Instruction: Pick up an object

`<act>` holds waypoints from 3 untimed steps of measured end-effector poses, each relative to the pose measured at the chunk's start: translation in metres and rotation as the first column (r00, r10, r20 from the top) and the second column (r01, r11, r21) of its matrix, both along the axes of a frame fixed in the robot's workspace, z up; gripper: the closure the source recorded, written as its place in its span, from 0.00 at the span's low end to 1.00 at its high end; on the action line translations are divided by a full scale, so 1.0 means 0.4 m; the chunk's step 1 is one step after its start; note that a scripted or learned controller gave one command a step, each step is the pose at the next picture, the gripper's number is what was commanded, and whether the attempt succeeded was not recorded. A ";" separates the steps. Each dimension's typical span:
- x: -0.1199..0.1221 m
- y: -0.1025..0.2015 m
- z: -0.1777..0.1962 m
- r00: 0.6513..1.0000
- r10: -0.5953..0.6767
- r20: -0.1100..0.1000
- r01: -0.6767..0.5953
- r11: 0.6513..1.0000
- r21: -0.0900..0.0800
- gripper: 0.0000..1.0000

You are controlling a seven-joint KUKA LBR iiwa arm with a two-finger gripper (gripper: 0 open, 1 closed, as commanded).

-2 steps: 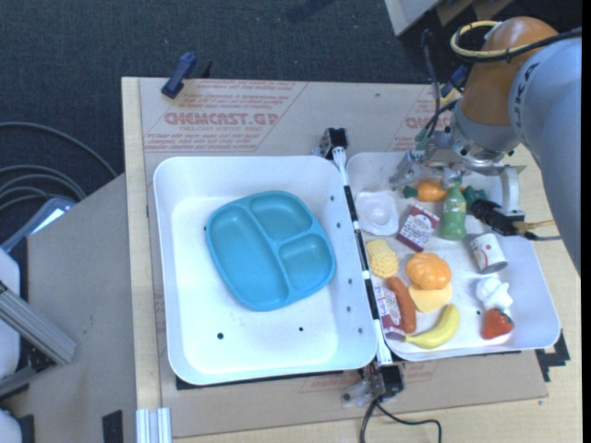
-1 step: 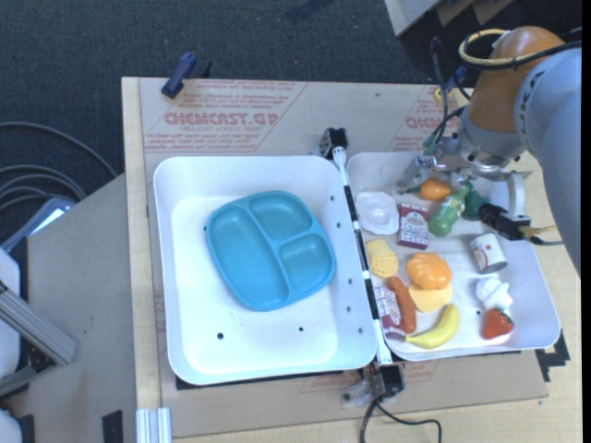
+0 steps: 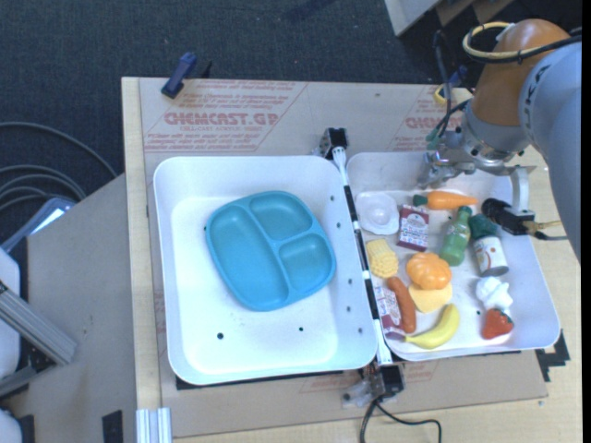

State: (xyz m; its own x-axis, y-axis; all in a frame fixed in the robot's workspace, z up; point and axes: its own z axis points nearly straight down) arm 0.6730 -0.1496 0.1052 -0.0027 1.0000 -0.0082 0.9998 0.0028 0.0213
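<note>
My gripper [image 3: 442, 168] hangs over the far end of the right bin [image 3: 545, 293], just above and left of a toy carrot [image 3: 452, 199]. No object shows between its tips. The bin holds several toy foods: a green bottle [image 3: 455, 238], a red and white carton [image 3: 415, 227], a white round lid [image 3: 377, 213], a corn cob [image 3: 380, 258], an orange [image 3: 429, 269] on a yellow cheese wedge [image 3: 430, 297], a banana [image 3: 435, 330], a sausage [image 3: 398, 303], a strawberry [image 3: 497, 324], and a dark jar [image 3: 488, 250].
A blue divided plate [image 3: 270, 248] lies in the left bin [image 3: 185, 340]. A black clamp [image 3: 336, 139] sits at the far end of the wall between the bins. The grey arm with its orange band [image 3: 517, 72] comes in from the upper right. A blue clip [image 3: 178, 75] lies at the bench's far left.
</note>
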 end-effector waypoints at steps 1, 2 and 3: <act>-0.001 0.000 -0.001 1.000 0.000 -0.001 0.000 1.000 0.000 0.00; -0.016 -0.079 -0.051 1.000 -0.003 -0.019 0.003 1.000 0.007 0.00; -0.013 -0.078 -0.024 1.000 -0.002 -0.016 0.002 1.000 0.005 1.00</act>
